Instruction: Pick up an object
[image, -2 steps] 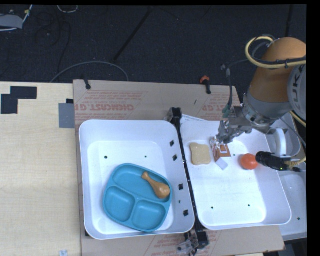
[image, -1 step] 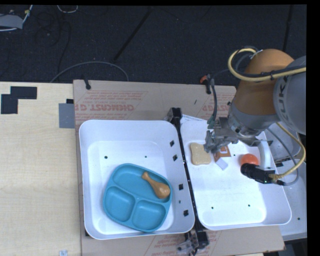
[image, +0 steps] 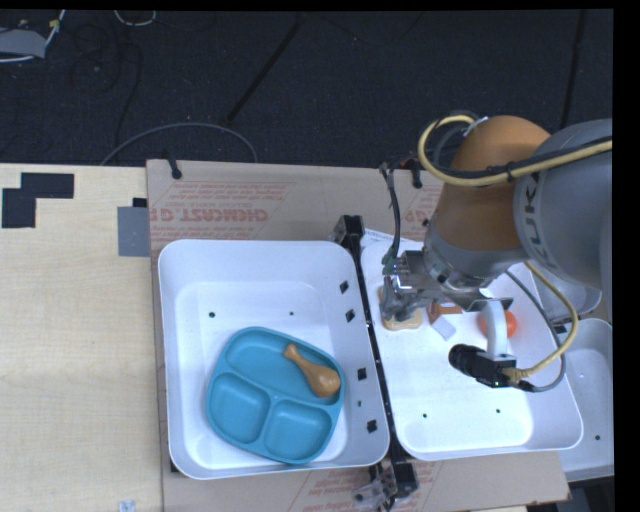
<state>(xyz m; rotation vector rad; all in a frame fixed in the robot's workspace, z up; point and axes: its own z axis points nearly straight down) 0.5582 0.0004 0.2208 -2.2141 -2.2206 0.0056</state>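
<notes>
Table (image: 80, 330): two white bins | left bin (image: 190, 270): blue tray (image: 250, 410) holding drumstick (image: 312, 370) | right bin (image: 480, 430): jaws (image: 400, 308) over tan object (image: 402, 322) at its left edge, state cannot tell

Grey arm with orange band (image: 520, 200) cut off by right edge, covers much of the right white bin (image: 480, 420). Tan object (image: 403, 321) under metal gripper (image: 400, 300) partly hidden, identity unclear. Orange-red item (image: 497, 322) half hidden behind white wrist piece.
</notes>
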